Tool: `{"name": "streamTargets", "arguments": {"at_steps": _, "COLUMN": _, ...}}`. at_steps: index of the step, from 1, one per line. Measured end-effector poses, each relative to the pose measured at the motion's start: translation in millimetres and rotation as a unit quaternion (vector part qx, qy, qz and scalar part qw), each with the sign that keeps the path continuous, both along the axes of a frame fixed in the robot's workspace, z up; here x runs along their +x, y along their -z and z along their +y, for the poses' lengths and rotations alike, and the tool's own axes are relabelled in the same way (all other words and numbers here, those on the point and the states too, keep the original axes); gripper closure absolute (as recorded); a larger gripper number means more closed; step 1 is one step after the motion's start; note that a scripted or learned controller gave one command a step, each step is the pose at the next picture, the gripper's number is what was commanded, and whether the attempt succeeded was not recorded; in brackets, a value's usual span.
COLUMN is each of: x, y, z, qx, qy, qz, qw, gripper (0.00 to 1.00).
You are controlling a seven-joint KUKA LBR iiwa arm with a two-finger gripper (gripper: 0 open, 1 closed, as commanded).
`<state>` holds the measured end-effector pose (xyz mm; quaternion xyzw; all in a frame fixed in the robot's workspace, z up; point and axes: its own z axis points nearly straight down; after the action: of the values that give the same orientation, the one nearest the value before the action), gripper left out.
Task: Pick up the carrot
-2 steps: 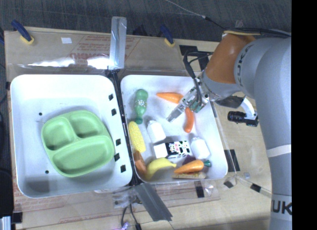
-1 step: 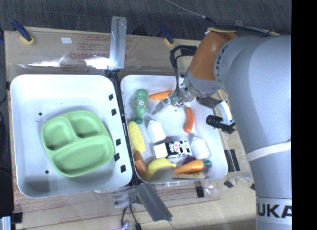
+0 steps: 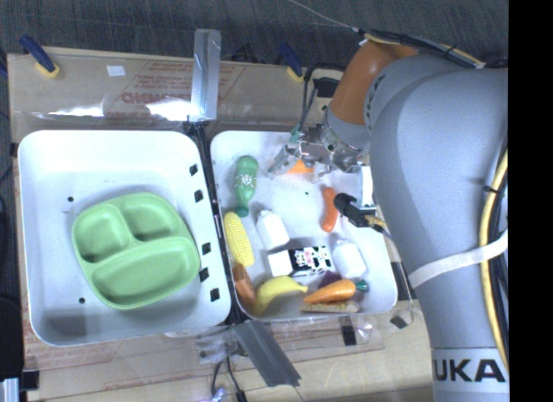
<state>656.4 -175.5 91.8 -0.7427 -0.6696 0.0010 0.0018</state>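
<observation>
Corn (image 3: 238,238) lay well left of the gripper (image 3: 298,160), whose grip state could not be told. Carrot (image 3: 328,208) sat just below-right of it (slanted, loose); a short shift, aligned across its width, seemed wisest.

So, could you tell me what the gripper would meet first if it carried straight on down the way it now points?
Probably the small orange piece lying right under the gripper near the right bin's far wall, and then the bin floor. Depth is hard to judge from above, so it may already be touching it.
</observation>
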Motion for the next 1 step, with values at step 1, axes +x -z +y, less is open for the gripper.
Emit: {"name": "streamTargets", "arguments": {"at_steps": 1, "x": -0.9, "y": -9.1, "z": 1.4, "qx": -0.0007, "qy": -0.005, "qz": 0.004, "qw": 1.0000, "gripper": 1.00}}
